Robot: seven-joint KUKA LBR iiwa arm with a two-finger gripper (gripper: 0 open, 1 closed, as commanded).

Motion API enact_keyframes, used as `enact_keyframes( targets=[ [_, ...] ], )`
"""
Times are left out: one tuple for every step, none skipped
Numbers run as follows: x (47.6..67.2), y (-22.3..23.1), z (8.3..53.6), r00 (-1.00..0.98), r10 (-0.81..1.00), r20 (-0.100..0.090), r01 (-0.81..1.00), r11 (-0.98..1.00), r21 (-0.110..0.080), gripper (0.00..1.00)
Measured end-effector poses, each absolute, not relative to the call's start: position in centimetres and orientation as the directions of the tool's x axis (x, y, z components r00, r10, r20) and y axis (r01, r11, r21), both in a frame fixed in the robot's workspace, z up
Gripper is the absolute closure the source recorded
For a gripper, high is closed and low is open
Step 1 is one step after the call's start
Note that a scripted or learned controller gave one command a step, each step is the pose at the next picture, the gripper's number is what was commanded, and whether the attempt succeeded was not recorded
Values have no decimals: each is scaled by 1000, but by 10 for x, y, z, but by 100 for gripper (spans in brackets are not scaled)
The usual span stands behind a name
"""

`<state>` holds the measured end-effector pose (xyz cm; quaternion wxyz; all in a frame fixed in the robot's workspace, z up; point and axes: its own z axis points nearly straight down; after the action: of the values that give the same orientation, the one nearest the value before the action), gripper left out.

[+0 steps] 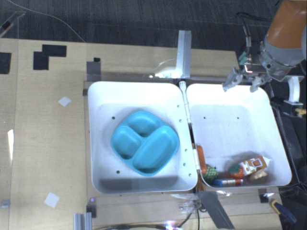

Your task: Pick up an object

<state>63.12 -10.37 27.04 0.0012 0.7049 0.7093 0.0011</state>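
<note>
Gripper [243, 80] hangs at upper right, fingers spread and empty, over the right bin [240, 123] far rim. Small objects [240, 169] crowd the lower corner (packed tight), so a descent could nudge neighbours or snag the wall.

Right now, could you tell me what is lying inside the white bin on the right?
In the right white bin, a cluster of small items sits along the near edge: an orange stick-shaped piece, a small printed carton, and colourful bits. What lies beneath them is hidden.
</note>
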Motion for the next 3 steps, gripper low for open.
enact_keyframes(
  targets=[
    [557, -125, 136, 65, 998, 0, 998, -65, 2, 0],
    [559, -124, 148, 64, 998, 0, 998, -64, 7, 100],
    [559, -125, 148, 64, 998, 0, 998, -64, 7, 0]
  ],
)
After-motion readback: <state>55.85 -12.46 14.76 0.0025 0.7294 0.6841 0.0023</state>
